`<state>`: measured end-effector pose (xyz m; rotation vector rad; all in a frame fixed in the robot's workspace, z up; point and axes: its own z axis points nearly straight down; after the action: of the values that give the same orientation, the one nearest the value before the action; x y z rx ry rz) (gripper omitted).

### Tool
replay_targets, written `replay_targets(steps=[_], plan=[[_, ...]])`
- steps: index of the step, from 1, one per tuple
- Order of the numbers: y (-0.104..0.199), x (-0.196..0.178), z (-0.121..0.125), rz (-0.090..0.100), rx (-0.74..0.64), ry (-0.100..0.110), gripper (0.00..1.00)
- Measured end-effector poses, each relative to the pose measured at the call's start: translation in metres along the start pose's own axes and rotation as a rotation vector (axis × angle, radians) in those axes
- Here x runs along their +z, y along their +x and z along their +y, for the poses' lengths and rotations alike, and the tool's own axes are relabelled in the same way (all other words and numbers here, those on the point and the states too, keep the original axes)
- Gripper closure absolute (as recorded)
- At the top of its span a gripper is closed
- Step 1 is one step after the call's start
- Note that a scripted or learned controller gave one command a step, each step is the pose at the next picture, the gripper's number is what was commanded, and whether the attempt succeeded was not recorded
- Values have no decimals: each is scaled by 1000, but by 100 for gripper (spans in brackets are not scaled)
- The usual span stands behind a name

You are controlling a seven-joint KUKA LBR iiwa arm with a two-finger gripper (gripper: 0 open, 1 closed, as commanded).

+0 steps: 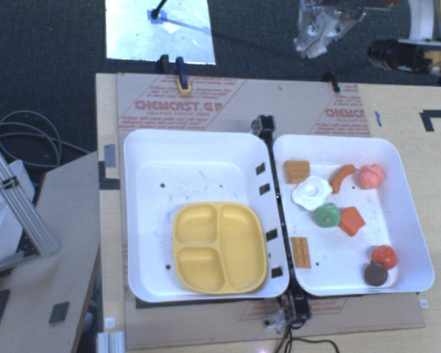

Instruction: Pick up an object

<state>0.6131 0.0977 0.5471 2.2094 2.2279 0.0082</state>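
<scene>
We see the grey metal two-finger gripper (314,44) hanging high at about one o'clock in the view, over the dark floor beyond the bench, well apart from both bins. Nothing sits between its fingers; whether they are spread or pressed together we cannot tell.

The shallow white left bin (150,168) holds a yellow plastic three-compartment tray (220,246), lying toward the bin's five o'clock corner.

The shallow white right bin (404,197) carries the loose toy pieces. At its eleven o'clock sits a tan waffle-like square (297,171). Just below it lies a white fried-egg toy (311,193), and toward twelve o'clock we find an orange curved sausage (342,177) beside a pink rounded piece (370,176). Near the bin's centre a green round toy (326,215) touches or nearly touches an orange-red block (352,220). At seven o'clock lies a second tan ridged cracker (300,251). At five o'clock a red tomato-like ball (384,256) sits just above a dark brown round piece (375,273); the two appear to touch.

Both bins rest on a brown printed cardboard sheet (205,105) over the bench.
</scene>
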Motion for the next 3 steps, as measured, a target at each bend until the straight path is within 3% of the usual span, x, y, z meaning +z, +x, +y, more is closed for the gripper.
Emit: replay_targets(steps=[1,2,3], plan=[[80,13,-43,2,-5,6,100],[119,11,-129,2,-4,7,100],[116,0,-125,2,0,3,100]])
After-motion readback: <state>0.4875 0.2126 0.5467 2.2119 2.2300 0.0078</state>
